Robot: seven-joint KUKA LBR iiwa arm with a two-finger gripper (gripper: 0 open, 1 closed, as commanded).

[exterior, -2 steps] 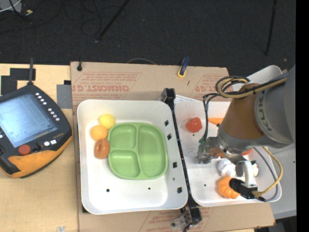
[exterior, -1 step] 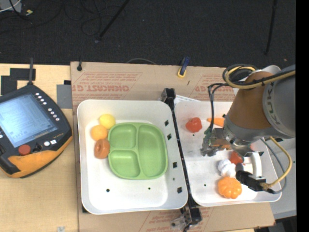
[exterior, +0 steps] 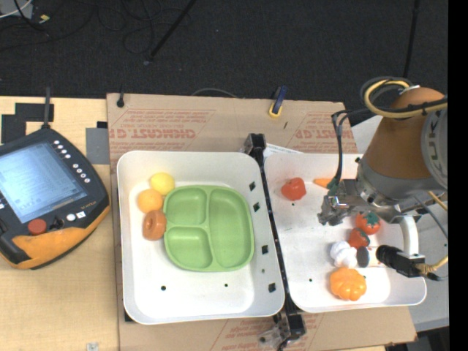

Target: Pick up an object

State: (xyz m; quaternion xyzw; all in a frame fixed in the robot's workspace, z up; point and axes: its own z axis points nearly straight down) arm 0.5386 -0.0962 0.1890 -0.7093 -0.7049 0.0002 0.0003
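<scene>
The tool (exterior: 338,209) hangs over the right bin (exterior: 307,284), right of the red pepper (exterior: 294,189); whether it is open cannot be told. An orange pepper (exterior: 347,284) lies nearer the bin's front rim.

Upside-down red print on cardboard (exterior: 157,132), illegible

On my bench I see a teach pendant (exterior: 45,196) at the far left, its lit screen facing up and an orange grip along its lower edge. A sheet of brown cardboard (exterior: 197,126) with red printed lettering lies under both bins. A blue and yellow clamp (exterior: 277,102) sits on the cardboard's back edge. Behind it, dark carpet (exterior: 219,35) carries black cables, with a tangle of them in the top left corner.
</scene>
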